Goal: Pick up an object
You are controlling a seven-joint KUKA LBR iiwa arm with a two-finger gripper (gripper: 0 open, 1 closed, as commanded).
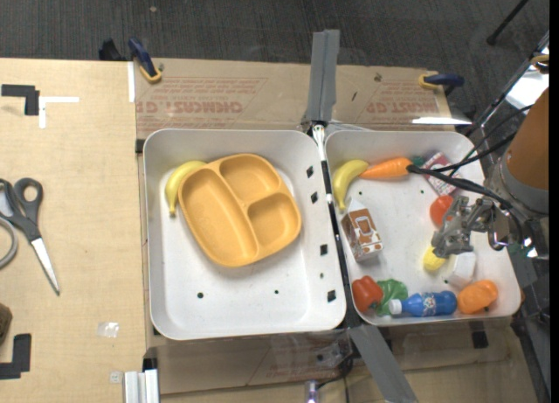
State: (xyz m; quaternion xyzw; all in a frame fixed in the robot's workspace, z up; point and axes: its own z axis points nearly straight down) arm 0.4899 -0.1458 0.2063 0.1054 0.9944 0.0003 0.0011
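Observation:
My gripper hangs low over the right side of the right bin, on the arm that comes in from the right. Just below its tip lies a small yellow toy, with a white piece next to it. A red-orange toy sits just above and left of the gripper, partly hidden by it. Nothing can be seen held. Along the bin's near wall lie a blue bottle, an orange toy, a green toy and a red toy.
A carrot and a banana lie at the right bin's far end, a small brown box at its left. The left bin holds a yellow divided plate and another banana. Scissors lie far left.

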